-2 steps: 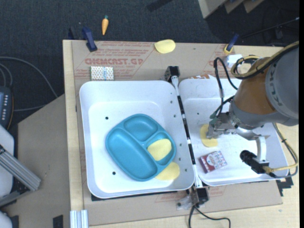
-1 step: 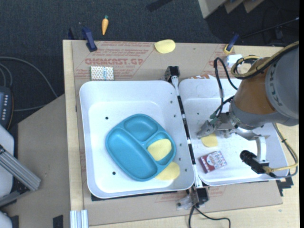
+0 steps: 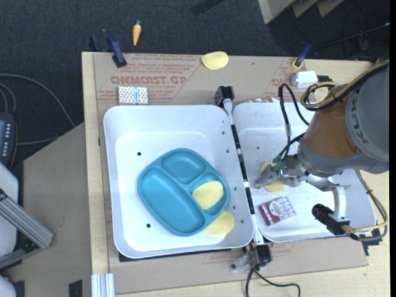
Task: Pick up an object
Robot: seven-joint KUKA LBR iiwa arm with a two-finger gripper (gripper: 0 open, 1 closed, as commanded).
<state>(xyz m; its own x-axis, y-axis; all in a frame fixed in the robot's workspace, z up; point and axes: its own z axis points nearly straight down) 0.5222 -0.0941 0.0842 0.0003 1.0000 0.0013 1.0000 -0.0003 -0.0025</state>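
It was a robotics lab: a grey KUKA arm with an orange band (image 3: 346, 135) reached over two shallow white plastic bins (image 3: 124, 135) clamped on a cardboard-covered bench (image 3: 161, 73), with loose black cables (image 3: 37, 98) trailing across dark carpet (image 3: 49, 17).

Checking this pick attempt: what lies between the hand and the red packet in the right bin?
In the camera view, bare white bin floor separates the hand from the red packet. A yellow piece lies right beside the hand.
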